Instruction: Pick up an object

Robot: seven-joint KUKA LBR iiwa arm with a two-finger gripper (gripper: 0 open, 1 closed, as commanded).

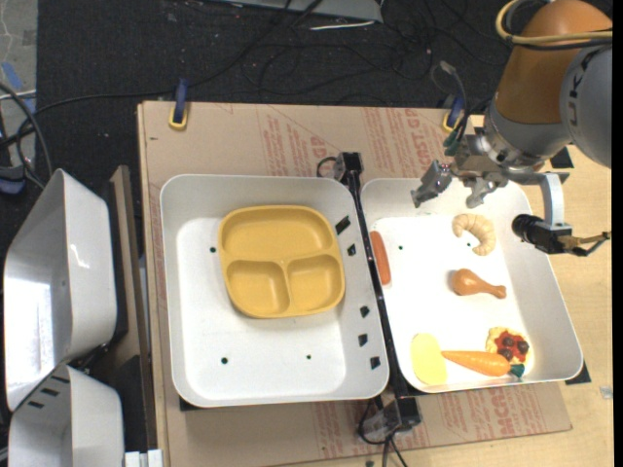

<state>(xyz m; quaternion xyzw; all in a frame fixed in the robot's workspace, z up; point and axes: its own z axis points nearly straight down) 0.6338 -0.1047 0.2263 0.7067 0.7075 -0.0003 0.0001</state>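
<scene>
The gripper [453, 188] hangs over the right bin's [555, 300] far edge, fingers spread, nothing between them. Just beside it lies a croissant [476, 230]; nearer sit a drumstick [475, 283], sausage [381, 258], lemon [427, 358], carrot [475, 362] and pizza [510, 343]. The left bin [190, 348] holds a yellow tray [281, 261].

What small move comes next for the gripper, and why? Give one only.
Probably ease down and slightly toward the camera: the open two-finger gripper hangs over the right white bin's far edge, holding nothing, and the pale curved croissant toy lies closest below it.
</scene>
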